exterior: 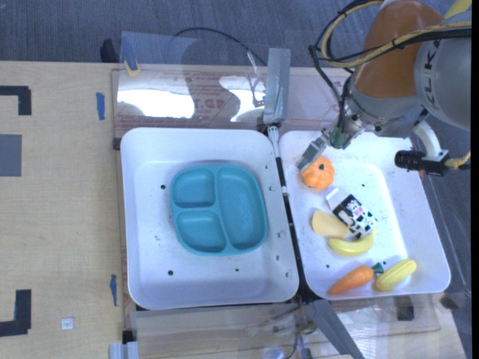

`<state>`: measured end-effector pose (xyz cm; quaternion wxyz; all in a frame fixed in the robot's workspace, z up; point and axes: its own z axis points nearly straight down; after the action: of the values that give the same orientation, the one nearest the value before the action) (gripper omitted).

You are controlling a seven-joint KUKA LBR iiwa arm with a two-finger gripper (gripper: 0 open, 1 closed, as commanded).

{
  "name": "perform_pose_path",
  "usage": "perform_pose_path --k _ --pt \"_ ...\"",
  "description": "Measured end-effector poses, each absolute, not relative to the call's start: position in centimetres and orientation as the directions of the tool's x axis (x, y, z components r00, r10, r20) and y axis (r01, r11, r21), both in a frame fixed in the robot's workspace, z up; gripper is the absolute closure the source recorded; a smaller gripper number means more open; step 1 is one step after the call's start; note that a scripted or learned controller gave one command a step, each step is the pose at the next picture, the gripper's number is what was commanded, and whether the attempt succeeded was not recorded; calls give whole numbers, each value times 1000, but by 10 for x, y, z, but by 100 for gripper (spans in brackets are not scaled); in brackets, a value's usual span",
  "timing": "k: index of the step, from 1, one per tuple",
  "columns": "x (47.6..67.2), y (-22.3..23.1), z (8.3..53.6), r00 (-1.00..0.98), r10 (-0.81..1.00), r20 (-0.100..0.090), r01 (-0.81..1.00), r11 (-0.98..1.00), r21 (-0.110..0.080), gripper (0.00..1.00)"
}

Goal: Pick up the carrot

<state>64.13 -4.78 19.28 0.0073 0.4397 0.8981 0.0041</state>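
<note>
Two white bins: one blue divided plate (219,208) lay left, six items right.
One carrot (350,280) lay near edge; gripper (317,152) hovered above one pumpkin (318,174), grip indiscernible; no legible writing.

floor (150,6): grey-blue, perhaps carpet | bench (52,200): pale wood, black and blue tape marks

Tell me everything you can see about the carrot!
The carrot is a small orange toy that looks like smooth plastic, with a bit of green at its fat end. It lies on its side near the front of the right bin, pointed tip toward the left. Its green end sits right against a yellow toy. Nothing is gripping it.
</note>
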Motion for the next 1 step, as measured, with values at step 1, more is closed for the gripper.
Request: perform_pose_path --k 1 --pt "610 -53 186 -653 757 1 757 653 0 0"
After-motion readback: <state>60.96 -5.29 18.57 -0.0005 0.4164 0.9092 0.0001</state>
